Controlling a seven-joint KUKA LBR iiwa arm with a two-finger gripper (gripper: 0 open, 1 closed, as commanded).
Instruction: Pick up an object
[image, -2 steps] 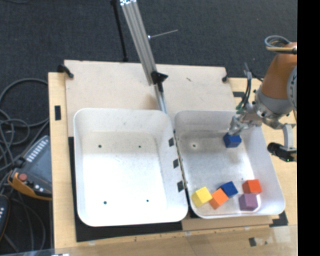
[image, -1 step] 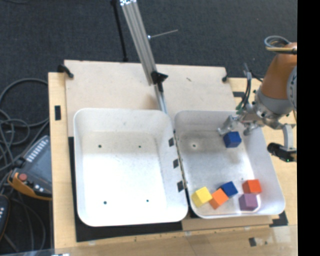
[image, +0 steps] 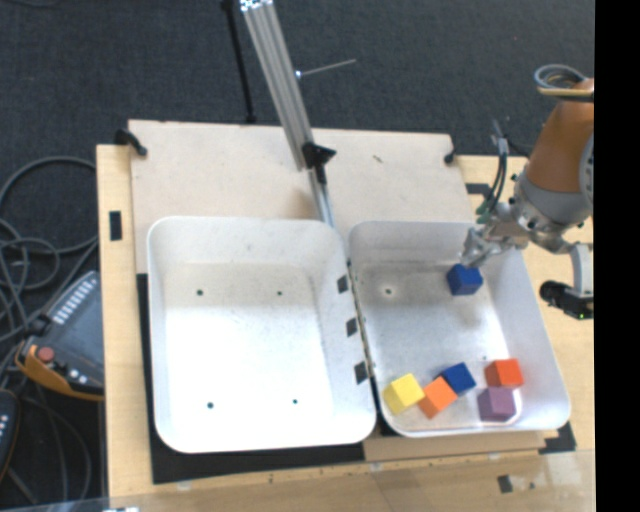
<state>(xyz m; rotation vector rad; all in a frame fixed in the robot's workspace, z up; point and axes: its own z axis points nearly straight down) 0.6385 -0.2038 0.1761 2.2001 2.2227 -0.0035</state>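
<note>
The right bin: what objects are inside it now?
Inside the right bin: a blue cube at the gripper, and yellow, orange, blue, red and purple blocks.

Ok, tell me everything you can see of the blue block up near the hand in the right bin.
The blue block is a small cube, plain matte blue, likely foam or painted wood, turned slightly askew. It sits in the upper part of the right bin, directly under the tip of the hand, which meets its top edge. Whether it rests on the bin floor or is lifted is unclear. It stands apart from the cluster of blocks along the bin's near edge.
</note>
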